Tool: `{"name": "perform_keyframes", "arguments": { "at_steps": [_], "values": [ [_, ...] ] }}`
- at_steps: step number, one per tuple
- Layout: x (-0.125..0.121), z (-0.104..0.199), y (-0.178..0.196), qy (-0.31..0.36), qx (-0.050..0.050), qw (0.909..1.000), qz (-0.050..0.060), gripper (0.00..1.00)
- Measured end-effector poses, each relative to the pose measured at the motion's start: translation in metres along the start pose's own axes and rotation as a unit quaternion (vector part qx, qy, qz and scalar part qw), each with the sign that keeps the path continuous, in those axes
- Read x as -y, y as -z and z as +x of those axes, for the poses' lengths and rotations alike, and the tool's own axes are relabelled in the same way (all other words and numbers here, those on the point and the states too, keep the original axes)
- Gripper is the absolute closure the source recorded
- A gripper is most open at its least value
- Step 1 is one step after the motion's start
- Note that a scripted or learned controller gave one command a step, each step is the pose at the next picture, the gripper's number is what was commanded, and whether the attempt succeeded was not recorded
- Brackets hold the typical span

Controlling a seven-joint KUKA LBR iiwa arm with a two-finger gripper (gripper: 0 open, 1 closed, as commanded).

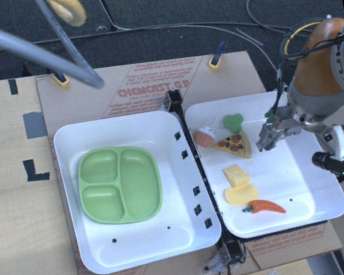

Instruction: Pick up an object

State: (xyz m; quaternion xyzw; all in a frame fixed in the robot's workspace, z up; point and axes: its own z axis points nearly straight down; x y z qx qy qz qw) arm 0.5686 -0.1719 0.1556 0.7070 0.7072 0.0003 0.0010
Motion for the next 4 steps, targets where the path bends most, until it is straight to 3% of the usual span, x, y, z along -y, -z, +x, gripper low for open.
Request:
{"name": "perform_keyframes", "arguments": {
  "at_steps": [2, 4],
  "values": [
    [0.009, 0.001, 0.120, 0.001, 0.000, 1.0000, -0.002, 1.00],
    [0.001, 0.110, 0.104, 0.003, -0.001, 1.0000, 0.002, 1.00]
  ]
}}
